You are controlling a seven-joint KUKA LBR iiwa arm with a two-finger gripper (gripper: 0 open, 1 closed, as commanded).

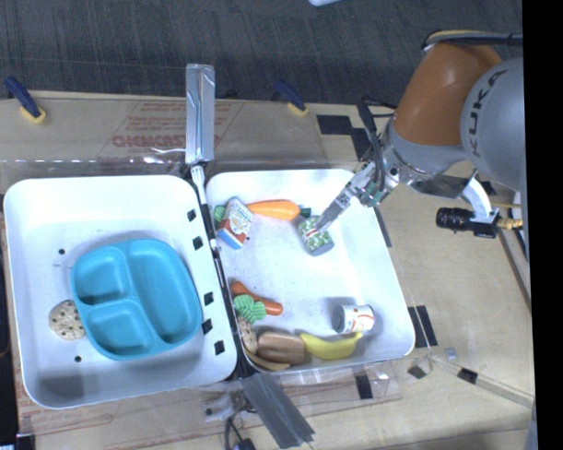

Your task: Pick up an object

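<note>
The grey arm with the orange band (443,85) came in from the right, and its gripper (324,225) was down in the right-hand shallow white bin (380,262), closed on a small green-and-white patterned packet (315,236) near the bin's upper middle. You could see the packet pinched right at the fingertips.

The rest of that bin was pretty cluttered: a plastic orange carrot (274,210) just left of the packet, a little red, white and blue carton (233,228) against the left wall, another smaller carrot with a green leafy top (257,308) lower down, then a brown hot-dog-looking bun (279,348), a yellow banana (331,346) and a small white can tipped on its side (356,317) along the bottom edge.

The left white bin (41,209) had a blue divided plastic plate (135,296) with a chocolate chip cookie (66,320) just beside it. Both bins sat on the tan tabletop (468,296).
</note>
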